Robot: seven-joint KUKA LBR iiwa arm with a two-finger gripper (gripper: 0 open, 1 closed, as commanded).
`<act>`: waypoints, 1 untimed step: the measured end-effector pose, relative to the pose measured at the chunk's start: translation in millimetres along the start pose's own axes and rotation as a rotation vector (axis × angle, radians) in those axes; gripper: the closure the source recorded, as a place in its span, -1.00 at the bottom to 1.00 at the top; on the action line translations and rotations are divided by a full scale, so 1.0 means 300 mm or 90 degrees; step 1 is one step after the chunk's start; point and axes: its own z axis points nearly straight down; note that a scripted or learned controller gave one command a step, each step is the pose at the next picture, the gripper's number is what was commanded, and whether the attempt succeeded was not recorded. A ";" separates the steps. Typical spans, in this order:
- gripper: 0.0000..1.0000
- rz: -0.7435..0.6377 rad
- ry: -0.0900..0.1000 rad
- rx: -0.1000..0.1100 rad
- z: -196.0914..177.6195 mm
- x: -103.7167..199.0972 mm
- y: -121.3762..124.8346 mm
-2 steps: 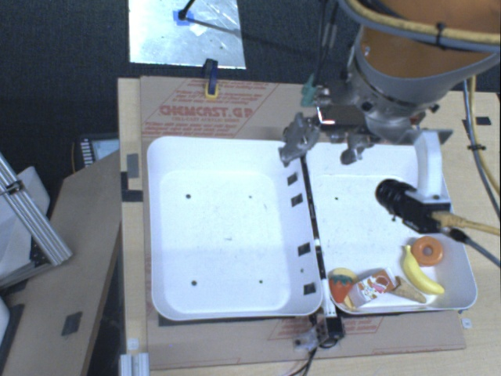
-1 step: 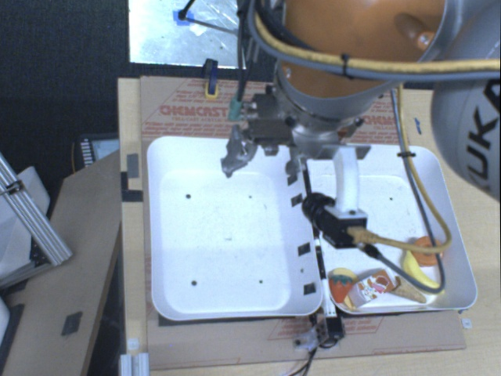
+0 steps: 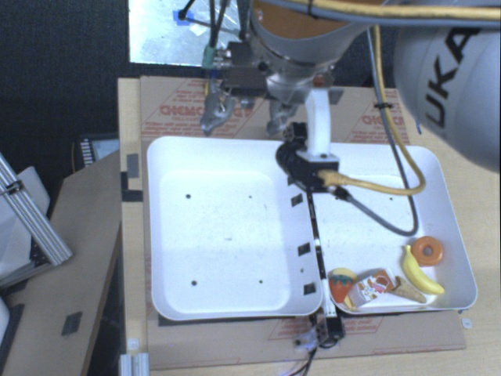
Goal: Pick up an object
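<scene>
Hanging over the back edge of the desk (image 3: 94, 233), the claw (image 3: 246, 120) sits up near the far rim of the left bin (image 3: 219, 241), its two fingers spread wide with nothing between them. One finger (image 3: 213, 116) points down at the left, the other (image 3: 279, 120) at the right, both over the brown board behind the bins. From the arm (image 3: 313, 14) a yellow cable (image 3: 391, 182) and a grey one loop down across the right bin (image 3: 376, 210).

Well apart from the claw, down in the near corner of the right bin, the toys lie bunched together: a tomato (image 3: 341, 285) at the left, a small packet (image 3: 369, 288) just beside it, then a cone-shaped piece (image 3: 407, 291), a banana (image 3: 419, 272) curving along the rim, and an orange ring (image 3: 427, 250) touching the banana's upper end.
</scene>
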 end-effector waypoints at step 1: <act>1.00 0.001 0.000 0.002 -0.033 -0.004 -0.004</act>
